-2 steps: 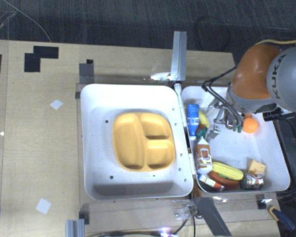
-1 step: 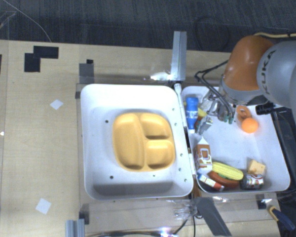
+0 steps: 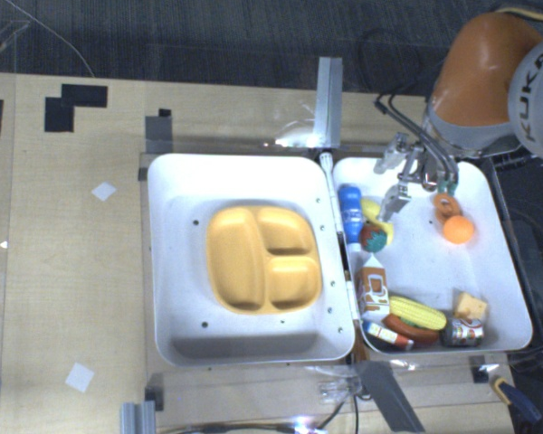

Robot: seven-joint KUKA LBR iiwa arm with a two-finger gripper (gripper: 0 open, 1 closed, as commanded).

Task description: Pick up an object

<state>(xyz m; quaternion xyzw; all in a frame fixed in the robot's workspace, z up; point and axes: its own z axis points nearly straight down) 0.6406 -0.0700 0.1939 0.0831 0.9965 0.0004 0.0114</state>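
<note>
The blue bottle (image 3: 349,210) lies in the right bin (image 3: 502,242) against its left wall, long axis twelve-to-six, at eight o'clock from the open, empty claw (image 3: 396,188).

The right bin (image 3: 502,242) holds the pickable objects. A blue bottle (image 3: 350,208) lies lengthwise along the left wall. Just beside it sit a yellow item (image 3: 373,211) and a small red-and-green object (image 3: 375,238). An orange ball (image 3: 458,231) rests near the right wall, touching a smaller orange piece (image 3: 446,205). Along the front wall lie a brown-labelled carton (image 3: 373,289), a corn cob (image 3: 418,313), a red sausage-like item (image 3: 391,335), a tin can (image 3: 463,334) and a tan block (image 3: 471,308).
</note>
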